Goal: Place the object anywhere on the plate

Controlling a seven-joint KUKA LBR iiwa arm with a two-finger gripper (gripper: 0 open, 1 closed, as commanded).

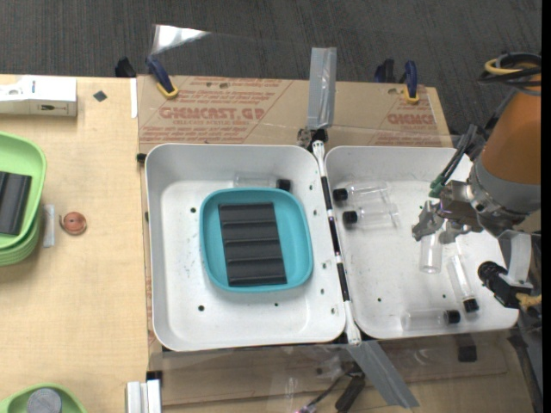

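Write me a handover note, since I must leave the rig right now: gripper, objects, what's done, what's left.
Gripper: over the right bin, near a clear tube; no grasp visible.
Objects: several clear tubes with black caps lie in the right bin, such as one at its far left.
Plate: the teal plate sits in the left bin, carrying a black ridged block.
Done: no tube on the plate.
Left: grasp one, carry it over, set it down.
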